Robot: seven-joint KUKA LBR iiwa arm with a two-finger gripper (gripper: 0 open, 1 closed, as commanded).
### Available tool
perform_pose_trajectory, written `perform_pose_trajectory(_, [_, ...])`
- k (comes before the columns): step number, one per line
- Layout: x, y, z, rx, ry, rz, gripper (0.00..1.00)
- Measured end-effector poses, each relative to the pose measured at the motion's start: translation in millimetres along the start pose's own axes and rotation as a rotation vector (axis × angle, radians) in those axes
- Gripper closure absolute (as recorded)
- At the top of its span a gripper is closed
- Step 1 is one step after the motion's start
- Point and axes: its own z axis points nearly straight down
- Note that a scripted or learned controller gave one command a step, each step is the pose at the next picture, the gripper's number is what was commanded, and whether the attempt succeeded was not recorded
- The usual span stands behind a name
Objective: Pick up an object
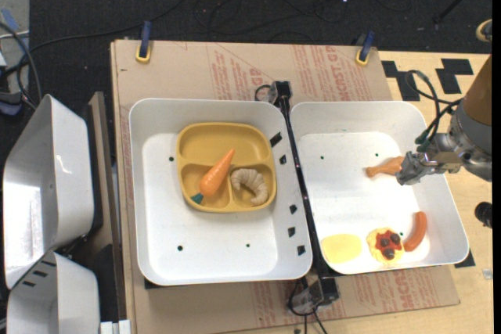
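Along the near edge of the right bin (438, 192) lay three small toys: one flat, pale yellow disc (341, 248), one round pizza-like piece (385, 242) with red and dark toppings, and one smooth orange sausage (416, 231), curved and tilted. Farther back, one orange, bone-shaped toy (385, 167) lay on the bin floor, its right end at the gripper (409, 170); whether the dark fingers were spread or pinching it could not be told. One left bin (149, 192) bore one yellow, three-compartment plastic plate (192, 138). One tapered orange carrot (217, 173) lay across the plate's divider, and one pale, ridged, curled shrimp (250, 182) sat in the right compartment.
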Motion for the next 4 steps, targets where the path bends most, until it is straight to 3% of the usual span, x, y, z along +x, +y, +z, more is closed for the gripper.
perform_pose_trajectory(1, [49,11,-8,-0.002,0.0,-0.002,1.0])
perform_pose_trajectory(4, [221,48,18,-0.001,0.0,-0.002,1.0])
